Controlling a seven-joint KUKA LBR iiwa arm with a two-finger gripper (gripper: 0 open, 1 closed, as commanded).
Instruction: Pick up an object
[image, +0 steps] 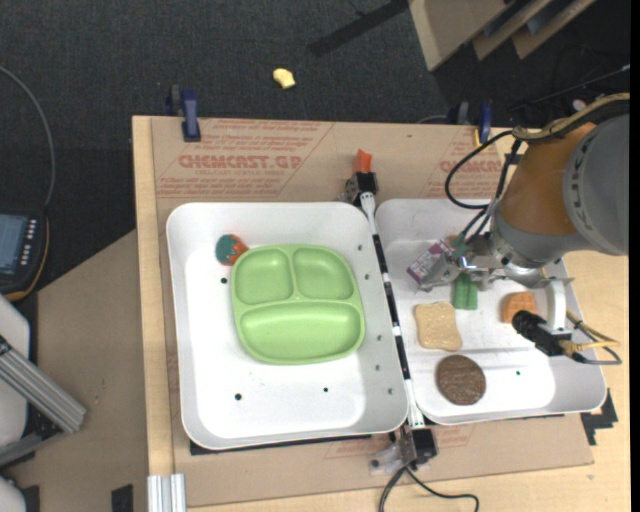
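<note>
My gripper (466, 268) hangs low over the upper middle of the right bin (570, 395), below the grey arm with its orange band (535, 190). A small green block (463, 294) lies directly beneath it, touching or nearly touching. A pale purple crumpled item (428, 264) sits just to its left. A tan bread slice (436, 325) and a round brown patty (461, 380) lie nearer the front. An orange piece (518, 303) rests to the right of the green block.
The left bin (200, 380) holds a green three-compartment plate (296, 302) and a small red and green ball (231, 248) by its far left corner. A black part with cables (540, 335) juts over the right bin's right side.
</note>
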